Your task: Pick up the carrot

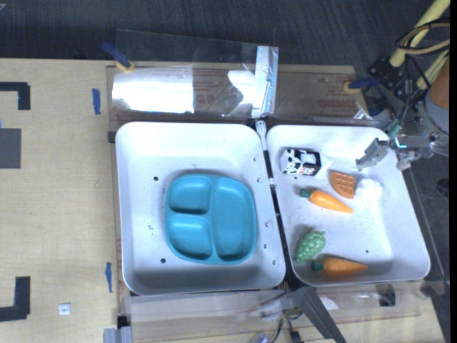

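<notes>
- The step in hand looks like the approach: the gripper [383,152] hangs over the upper right part of the right bin [407,224], with nothing between its jaws, and the carrot [330,200] is not yet touched.
- The jaws look parted and free of any load (they are small and partly against the white bin wall, so this is a judgement).
- Landmark: the waffle piece [343,184], an orange-brown ridged toy near the middle of the right bin.
- The carrot lies just below and to the left of the waffle piece, flat on the bin floor, tip pointing right and slightly down, its green stub toward the left.
- It is a smooth orange toy, tapered, short and rounded (likely hard plastic, so it may slip if pinched near the tip).
- A second carrot [342,266] lies well below the waffle piece, by the bin's lower wall, beside a green bunch of grapes [310,246].
- A black-and-white carton [300,162] sits to the left of and above the waffle piece.
- Next, the gripper needs to travel left and down from above the waffle piece, turn its jaws across the carrot's thick middle, then descend and close.
</notes>
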Robot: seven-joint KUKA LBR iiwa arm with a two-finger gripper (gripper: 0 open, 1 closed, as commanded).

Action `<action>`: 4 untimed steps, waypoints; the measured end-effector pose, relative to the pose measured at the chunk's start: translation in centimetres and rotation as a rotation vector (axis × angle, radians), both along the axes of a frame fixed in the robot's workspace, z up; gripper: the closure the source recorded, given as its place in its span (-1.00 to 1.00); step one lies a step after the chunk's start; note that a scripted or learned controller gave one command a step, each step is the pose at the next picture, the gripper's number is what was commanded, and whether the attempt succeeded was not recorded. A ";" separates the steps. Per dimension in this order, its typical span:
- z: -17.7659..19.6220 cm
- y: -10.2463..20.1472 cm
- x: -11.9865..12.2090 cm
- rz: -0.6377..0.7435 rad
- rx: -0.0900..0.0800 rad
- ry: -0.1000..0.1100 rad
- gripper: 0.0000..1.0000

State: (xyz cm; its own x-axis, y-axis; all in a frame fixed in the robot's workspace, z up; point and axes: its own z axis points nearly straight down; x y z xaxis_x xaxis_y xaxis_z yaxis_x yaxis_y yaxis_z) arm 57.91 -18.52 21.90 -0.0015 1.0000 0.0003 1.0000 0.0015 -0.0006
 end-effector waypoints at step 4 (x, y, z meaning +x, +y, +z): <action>-13.1 7.7 -9.7 0.025 0.000 -0.010 -1.00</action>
State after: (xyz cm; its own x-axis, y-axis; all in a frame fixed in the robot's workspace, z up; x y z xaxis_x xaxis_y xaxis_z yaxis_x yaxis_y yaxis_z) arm 48.24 -10.86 8.77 -0.0261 0.9997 0.0005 0.9996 0.0261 0.0092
